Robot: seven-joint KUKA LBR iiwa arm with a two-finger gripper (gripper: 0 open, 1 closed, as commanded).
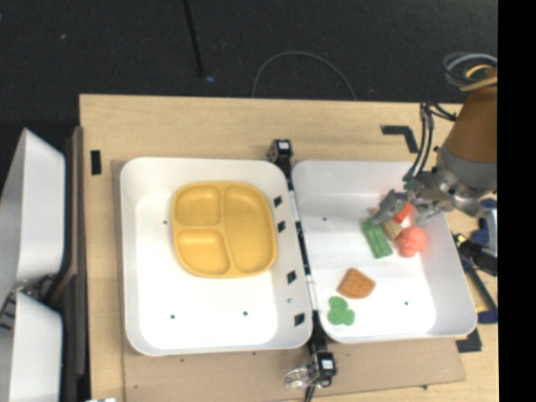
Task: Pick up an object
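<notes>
Gripper [400, 213] sits low over the right bin [335, 193], near its right side, with the grey arm [474, 145] and its orange band reaching in from the right edge of the view. Whether anything sits between the fingers cannot be told from this angle; the metal parts blur together with a small orange-red piece [405, 216] right at the tip.

Just below the tip lies a green block [377, 240], tilted, and beside it on the right a pink-red rounded toy [411, 241], the 2 touching or nearly so. Both lie on the bin floor directly under the gripper's reach.

Further toward the bin's front, an orange waffle-like piece [357, 285] lies apart from those 2, and a green leafy toy [340, 311] rests near the front left corner of the same bin.

The left bin [151, 308] holds a yellow divided plate [224, 228] with 3 compartments, set toward the back of the bin. Both bins rest side by side on a light wooden bench [209, 115].
</notes>
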